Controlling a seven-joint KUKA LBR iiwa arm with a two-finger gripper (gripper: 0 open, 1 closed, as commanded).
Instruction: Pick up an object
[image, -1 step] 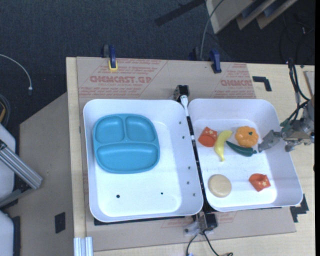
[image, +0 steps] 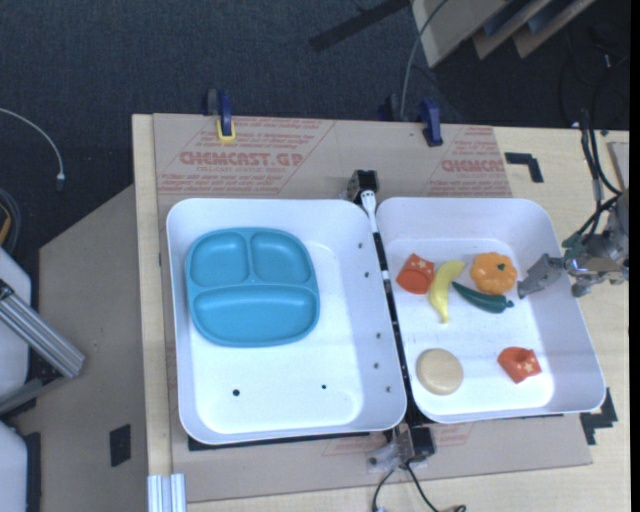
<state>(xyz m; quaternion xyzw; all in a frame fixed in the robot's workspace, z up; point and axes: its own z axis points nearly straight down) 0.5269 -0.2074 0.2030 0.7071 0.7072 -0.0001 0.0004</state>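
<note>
The right bin (image: 570, 330) holds several toy foods. A red piece (image: 415, 274), a yellow banana (image: 443, 287), an orange fruit (image: 493, 271) and a dark green pepper (image: 482, 298) lie grouped in its far half. A beige round piece (image: 439, 370) and a small red piece (image: 519, 364) lie nearer the front. My gripper (image: 553, 284) hangs over the bin's right side, just right of the orange fruit. It is open, with nothing between its fingers.
The left bin (image: 340, 330) holds a blue divided plate (image: 252, 287) in its far left part. A black hinge strip (image: 383, 290) runs between the two bins. Cables hang at the right edge near the arm.
</note>
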